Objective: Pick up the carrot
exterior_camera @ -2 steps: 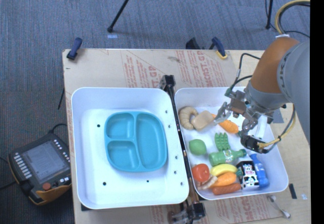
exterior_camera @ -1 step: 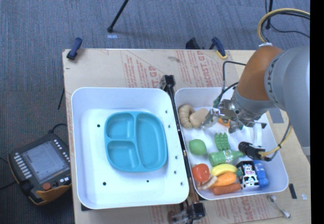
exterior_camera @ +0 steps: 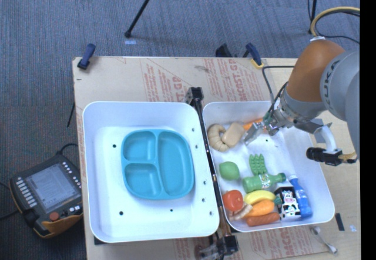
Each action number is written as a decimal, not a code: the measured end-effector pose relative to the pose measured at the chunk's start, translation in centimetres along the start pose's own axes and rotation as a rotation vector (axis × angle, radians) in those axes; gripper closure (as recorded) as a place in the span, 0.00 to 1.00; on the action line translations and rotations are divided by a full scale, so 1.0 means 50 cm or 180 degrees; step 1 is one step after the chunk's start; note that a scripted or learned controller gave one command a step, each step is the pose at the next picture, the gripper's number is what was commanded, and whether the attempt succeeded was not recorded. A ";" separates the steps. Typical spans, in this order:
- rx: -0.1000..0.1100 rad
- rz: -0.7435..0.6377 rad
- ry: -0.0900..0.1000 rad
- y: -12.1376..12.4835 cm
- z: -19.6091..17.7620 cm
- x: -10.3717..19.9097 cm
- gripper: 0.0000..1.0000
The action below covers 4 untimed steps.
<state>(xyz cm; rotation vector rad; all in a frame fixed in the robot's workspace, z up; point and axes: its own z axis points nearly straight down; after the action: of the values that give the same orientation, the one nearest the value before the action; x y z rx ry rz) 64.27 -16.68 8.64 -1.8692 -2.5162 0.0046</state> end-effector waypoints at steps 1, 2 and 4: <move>-0.0023 -0.0373 -0.0014 0.027 -0.261 0.081 0.00; -0.0019 -0.0645 -0.0012 0.027 -0.047 0.078 0.00; -0.0017 -0.2650 -0.0010 0.002 -0.020 0.117 1.00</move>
<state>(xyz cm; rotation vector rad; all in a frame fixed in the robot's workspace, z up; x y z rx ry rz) 62.65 -11.05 9.65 -0.6933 -3.0620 -0.0039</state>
